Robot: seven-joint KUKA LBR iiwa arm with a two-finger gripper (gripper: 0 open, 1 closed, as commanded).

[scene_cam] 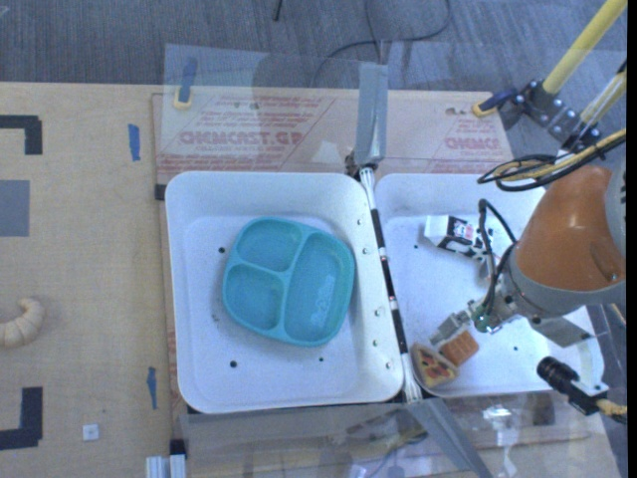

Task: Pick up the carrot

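Where the carrot lies: the carrot [460, 348] sits near the front edge of the right bin [528, 364], towards its front-left corner; a pizza-slice toy [433, 364] is just beside it on the corner side, and whether the two touch cannot be told.
Risk, neighbour: a grip that closes a little off-centre would likely catch the toy too, or push the carrot against it.
Risk, bin wall: the front-left corner is close, so a nudge could wedge the carrot against the rim, where a clean approach looks harder.
Risk, shape: the carrot looks short and blocky; a shallow pinch on its end may slip.
Gripper: the gripper [479, 319] hangs just behind the carrot, close above the bin floor; whether it is spread or pressed together cannot be told; nothing is seen held in it.
Arm: the arm [565, 249] reaches in from the bin's right edge, its orange band over the middle of the bin, wrist tipped down towards the front-left corner.
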